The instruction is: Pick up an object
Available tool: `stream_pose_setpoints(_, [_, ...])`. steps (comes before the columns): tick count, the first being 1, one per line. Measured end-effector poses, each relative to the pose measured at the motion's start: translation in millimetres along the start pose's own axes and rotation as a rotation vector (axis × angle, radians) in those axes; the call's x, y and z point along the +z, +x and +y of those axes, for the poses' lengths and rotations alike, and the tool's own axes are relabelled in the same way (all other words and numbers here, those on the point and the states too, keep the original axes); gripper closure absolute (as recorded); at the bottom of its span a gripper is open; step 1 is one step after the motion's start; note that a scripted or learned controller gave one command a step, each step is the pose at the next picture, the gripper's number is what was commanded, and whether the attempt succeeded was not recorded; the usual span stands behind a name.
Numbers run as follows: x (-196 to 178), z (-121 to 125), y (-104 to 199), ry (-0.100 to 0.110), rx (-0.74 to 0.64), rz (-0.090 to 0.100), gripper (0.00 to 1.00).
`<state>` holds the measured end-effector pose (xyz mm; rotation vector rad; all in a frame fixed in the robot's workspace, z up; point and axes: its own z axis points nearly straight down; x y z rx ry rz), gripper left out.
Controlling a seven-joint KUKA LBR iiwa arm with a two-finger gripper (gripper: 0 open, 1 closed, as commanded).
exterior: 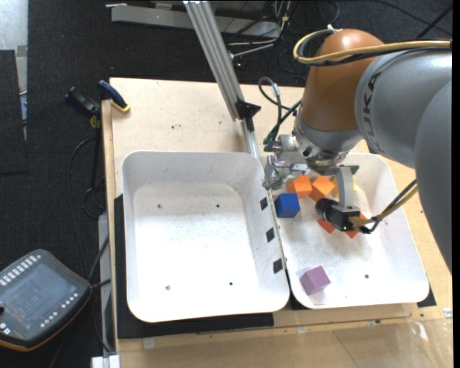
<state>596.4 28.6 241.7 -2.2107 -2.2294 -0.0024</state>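
Noted grey pendant (36,298) at far left, off the desk (180,108). Logged left bin (136,180) and right bin (402,280) side by side on it. Found pincer (277,172) low at the right bin's left wall (open or closed: could not tell). Saw blue cube (287,205) just beside it, two orange blocks (302,185) just right of it, purple cube (314,280) well apart near the front rim, and red piece (327,226) right of the blue cube.

My counter (180,108) is a pale, speckled board over a dark floor (57,215). Off its near-left corner lies a grey control pendant (36,298). At its far-left corner sits a blue-and-yellow clamp (100,99). A slanted metal rail (215,54) crosses its far edge, and cables (280,18) lie beyond.
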Motion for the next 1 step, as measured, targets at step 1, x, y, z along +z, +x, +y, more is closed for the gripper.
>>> stream_pose_setpoints(1, [10.3,-12.4,57.8,0.002,-0.001,0.0,1.0])
